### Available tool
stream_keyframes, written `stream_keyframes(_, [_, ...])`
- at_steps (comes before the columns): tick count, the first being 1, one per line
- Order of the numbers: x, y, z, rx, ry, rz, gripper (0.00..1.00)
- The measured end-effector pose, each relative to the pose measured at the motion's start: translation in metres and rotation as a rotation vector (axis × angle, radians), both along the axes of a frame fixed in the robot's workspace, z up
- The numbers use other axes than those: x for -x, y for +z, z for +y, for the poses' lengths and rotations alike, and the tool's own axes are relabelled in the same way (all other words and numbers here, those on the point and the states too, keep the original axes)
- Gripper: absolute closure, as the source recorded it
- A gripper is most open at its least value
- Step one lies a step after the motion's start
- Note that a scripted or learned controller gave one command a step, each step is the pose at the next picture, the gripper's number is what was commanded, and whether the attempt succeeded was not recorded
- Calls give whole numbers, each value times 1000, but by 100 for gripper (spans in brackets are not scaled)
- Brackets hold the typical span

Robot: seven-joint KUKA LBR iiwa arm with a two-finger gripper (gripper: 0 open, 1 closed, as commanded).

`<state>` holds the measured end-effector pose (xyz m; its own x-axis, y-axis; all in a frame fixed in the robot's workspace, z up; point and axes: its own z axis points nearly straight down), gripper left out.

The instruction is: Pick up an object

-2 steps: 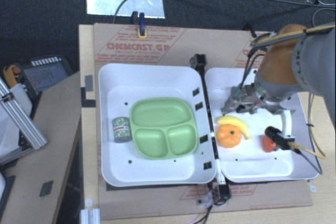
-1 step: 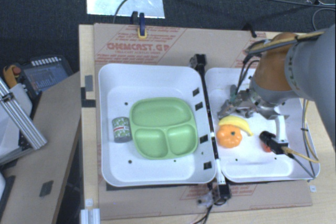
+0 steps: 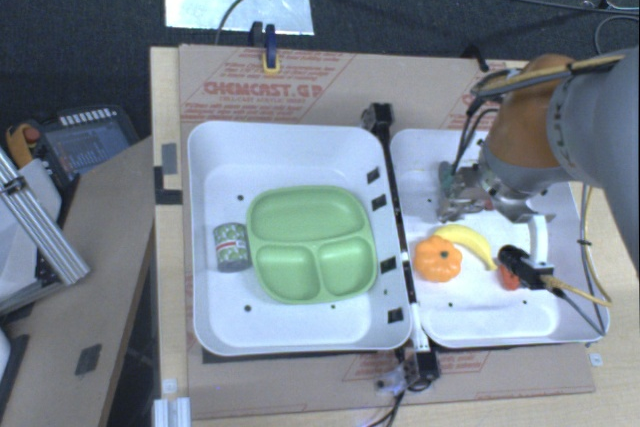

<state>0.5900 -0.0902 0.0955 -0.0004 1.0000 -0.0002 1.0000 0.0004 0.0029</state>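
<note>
The banana (image 3: 468, 241) lies diagonally, upper-left to lower-right, touching the orange pumpkin (image 3: 438, 258); the claw's (image 3: 455, 203) grip state cannot be told.

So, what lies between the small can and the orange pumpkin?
In the camera view, the green divided plate lies between the can and the pumpkin, and so does the black divider where the two bins meet.

Two bins are sitting side by side on the bench. The left bin (image 3: 210, 155) is holding a divided tray (image 3: 308, 243) around its middle, with a small can (image 3: 231, 246) just left of it. The right bin (image 3: 480, 320) is holding a pumpkin (image 3: 438, 258) and a banana (image 3: 467, 241) (touching, pumpkin to the left), while the gripper (image 3: 455, 197) is hovering just behind them.
</note>
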Motion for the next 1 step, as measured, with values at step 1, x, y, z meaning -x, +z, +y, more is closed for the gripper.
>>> stream_keyframes(1, [-3, 43, -2, 0, 2, -2, 100])
